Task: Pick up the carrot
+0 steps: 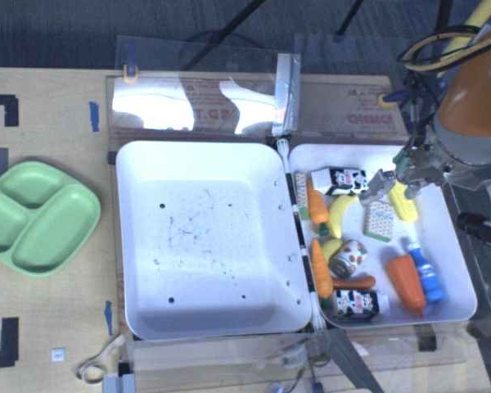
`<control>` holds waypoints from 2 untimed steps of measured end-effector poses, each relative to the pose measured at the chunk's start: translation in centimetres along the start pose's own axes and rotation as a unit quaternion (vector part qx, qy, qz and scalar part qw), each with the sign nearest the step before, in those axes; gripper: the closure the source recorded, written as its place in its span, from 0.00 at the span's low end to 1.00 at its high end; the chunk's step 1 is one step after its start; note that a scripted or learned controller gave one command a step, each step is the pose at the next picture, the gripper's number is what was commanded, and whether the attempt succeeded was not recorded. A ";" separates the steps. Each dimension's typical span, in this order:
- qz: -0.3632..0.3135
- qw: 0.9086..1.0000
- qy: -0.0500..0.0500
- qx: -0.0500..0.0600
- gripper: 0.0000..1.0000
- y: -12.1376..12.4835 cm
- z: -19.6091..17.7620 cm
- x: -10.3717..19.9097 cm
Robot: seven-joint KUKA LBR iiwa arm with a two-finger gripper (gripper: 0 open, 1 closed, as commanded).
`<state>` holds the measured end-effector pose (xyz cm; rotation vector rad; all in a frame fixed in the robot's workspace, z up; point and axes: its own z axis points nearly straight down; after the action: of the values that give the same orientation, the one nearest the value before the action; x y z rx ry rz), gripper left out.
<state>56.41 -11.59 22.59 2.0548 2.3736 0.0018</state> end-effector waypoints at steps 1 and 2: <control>-0.015 1.000 0.001 0.001 0.00 -3.1 5.6 0.9; -0.046 0.999 0.001 0.002 0.00 -8.0 4.1 3.6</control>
<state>48.03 -9.18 18.42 1.9455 2.4684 0.0000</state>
